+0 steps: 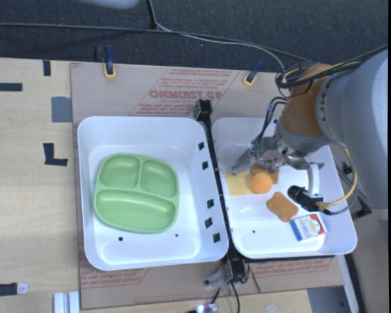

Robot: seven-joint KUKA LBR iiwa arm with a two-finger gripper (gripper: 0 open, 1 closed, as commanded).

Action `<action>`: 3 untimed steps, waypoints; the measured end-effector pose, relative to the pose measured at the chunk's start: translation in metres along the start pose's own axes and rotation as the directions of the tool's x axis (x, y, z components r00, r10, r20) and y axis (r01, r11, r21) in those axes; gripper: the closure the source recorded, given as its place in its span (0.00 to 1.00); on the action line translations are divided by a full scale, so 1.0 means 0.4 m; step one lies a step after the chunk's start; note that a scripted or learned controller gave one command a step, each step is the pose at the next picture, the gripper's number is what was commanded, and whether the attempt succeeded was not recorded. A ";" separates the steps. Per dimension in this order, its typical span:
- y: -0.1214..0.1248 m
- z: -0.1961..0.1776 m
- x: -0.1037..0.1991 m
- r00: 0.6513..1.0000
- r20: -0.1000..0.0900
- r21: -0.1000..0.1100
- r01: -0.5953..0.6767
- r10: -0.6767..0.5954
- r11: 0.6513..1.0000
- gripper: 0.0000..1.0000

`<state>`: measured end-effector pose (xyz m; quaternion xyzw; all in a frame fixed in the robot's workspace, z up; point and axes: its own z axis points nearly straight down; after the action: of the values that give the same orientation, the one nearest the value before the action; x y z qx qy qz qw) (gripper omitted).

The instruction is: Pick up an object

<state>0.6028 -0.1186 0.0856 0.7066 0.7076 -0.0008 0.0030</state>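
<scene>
I cannot tell how the jaws stand; the gripper (257, 163) hangs low in the right bin (342, 240), just above an orange ball (261, 182) on a yellow card (238, 184). Nearby lie a brown piece (283, 207) and a small box (309, 227). A green tray (136, 192) sits in the left bin (91, 240).

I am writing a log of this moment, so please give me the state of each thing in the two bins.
Green plastic divided plate: lying flat in the left white bin, nothing on it.
Orange ball: resting in the right white bin, just below the pincer.
Yellow flat sheet: flat on the bin floor.
Brown bread-like piece: lying loose.
Small red, white and blue packet: lying flat near the bin's corner.
</scene>
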 end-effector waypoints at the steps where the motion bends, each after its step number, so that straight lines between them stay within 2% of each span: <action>1: 0.007 -0.036 -0.001 1.000 0.002 -0.010 0.000 0.000 1.000 1.00; 2: 0.022 -0.147 0.009 1.000 -0.006 0.001 0.001 -0.001 1.000 1.00; 3: 0.030 -0.305 0.014 1.000 -0.005 -0.001 0.001 -0.001 1.000 1.00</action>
<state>0.6146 -0.1124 0.2076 0.7064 0.7078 0.0015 0.0016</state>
